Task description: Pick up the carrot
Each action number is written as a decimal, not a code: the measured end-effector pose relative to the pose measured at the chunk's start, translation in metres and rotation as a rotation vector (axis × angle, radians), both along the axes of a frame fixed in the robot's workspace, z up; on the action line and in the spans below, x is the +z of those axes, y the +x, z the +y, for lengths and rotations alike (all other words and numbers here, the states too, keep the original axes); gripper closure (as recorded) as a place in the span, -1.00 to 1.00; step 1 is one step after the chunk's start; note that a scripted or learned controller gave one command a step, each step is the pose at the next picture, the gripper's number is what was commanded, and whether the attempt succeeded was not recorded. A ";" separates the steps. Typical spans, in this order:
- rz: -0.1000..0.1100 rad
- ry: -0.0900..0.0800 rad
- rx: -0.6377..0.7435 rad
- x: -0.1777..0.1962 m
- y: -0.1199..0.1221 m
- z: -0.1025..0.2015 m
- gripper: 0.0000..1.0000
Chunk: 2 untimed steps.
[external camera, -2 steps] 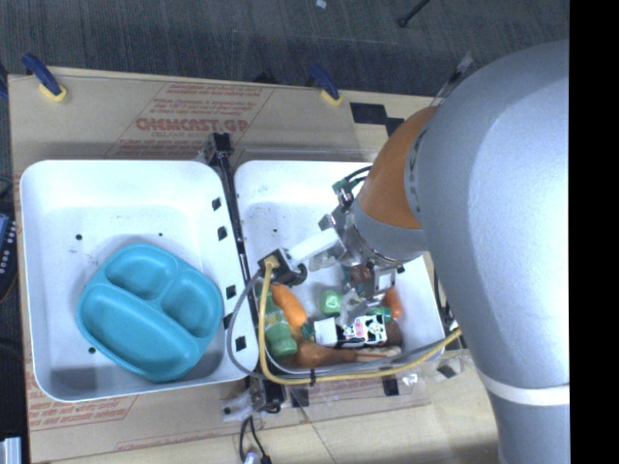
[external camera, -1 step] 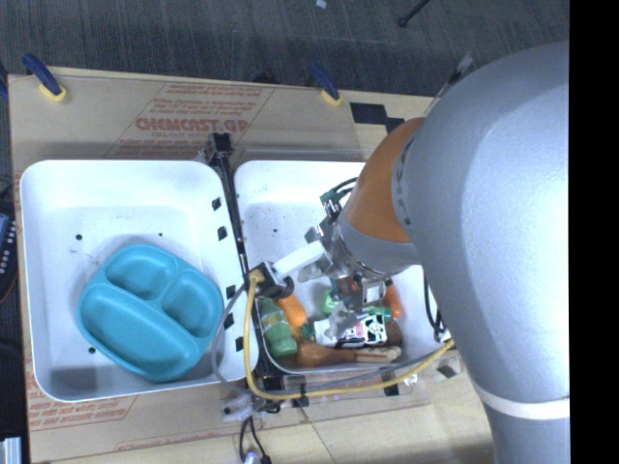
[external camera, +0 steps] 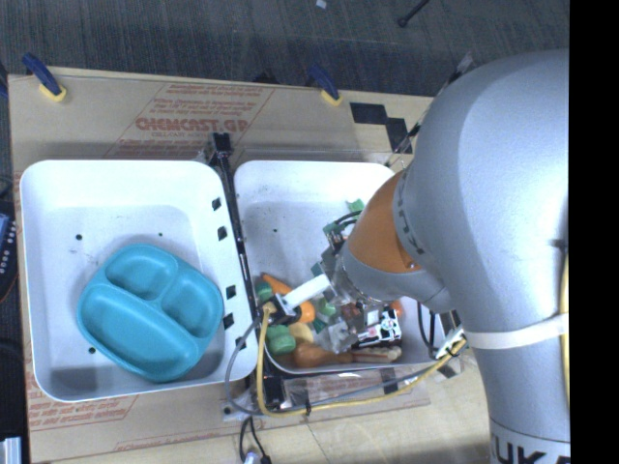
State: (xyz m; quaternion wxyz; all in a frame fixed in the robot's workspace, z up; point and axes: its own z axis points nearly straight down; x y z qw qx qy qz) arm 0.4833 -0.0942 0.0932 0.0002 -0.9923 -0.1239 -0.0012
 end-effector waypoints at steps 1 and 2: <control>-0.007 0.002 -0.029 0.001 -0.001 0.001 -1.00; -0.002 0.005 0.027 0.000 -0.001 0.002 -1.00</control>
